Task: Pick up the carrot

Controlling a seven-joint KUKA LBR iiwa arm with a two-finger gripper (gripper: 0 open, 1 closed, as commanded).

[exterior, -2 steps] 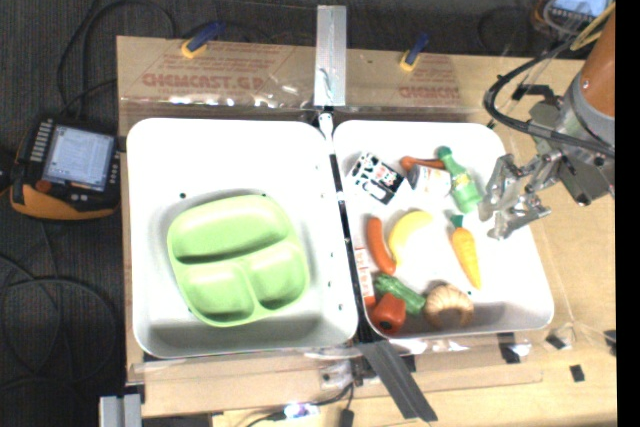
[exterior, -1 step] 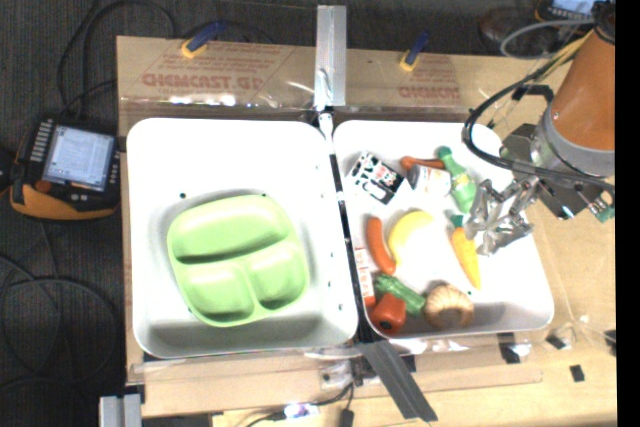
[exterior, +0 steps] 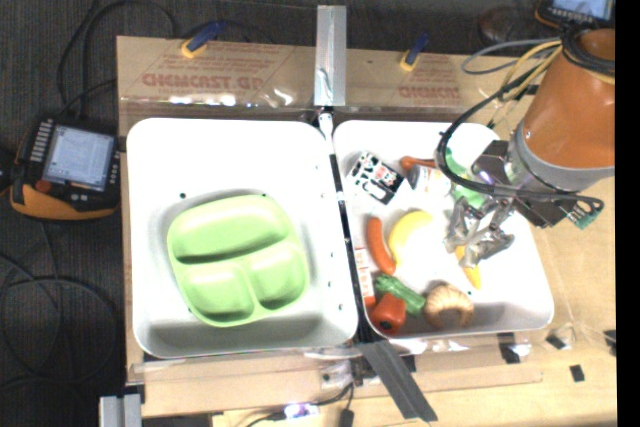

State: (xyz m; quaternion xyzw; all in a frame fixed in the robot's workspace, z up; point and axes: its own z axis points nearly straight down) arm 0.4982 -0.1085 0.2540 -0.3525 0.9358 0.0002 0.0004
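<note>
While end effector [exterior: 478, 237] hovers, carrot [exterior: 379, 244] in right bin [exterior: 525, 300]

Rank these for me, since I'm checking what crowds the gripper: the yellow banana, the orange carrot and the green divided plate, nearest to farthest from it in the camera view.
1. Yellow banana, just left of the gripper, in the right bin.
2. Orange carrot, further left, near the divider.
3. Green divided plate, in the left bin.
</note>
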